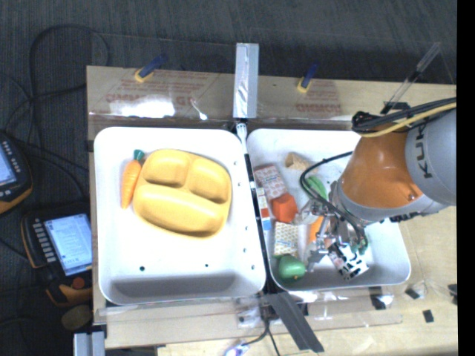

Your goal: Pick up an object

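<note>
From the fixed overhead camera we see the gripper (332,249) lowered into the right white bin (393,269) among small items, near a green rounded object (291,268). We cannot tell its state. The yellow divided tray (182,191) fills the left bin.

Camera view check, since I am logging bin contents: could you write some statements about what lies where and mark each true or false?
1. The yellow divided tray lies in the left bin. True.
2. The toy carrot lies in the right bin. False: it lies in the left bin, beside the tray.
3. The gripper is over the right bin. True.
4. The green object sits at the far edge of the right bin. False: it sits near the front edge.
5. Two clips, one of them the blue-and-yellow clip, sit on the board behind the bins. True.
</note>
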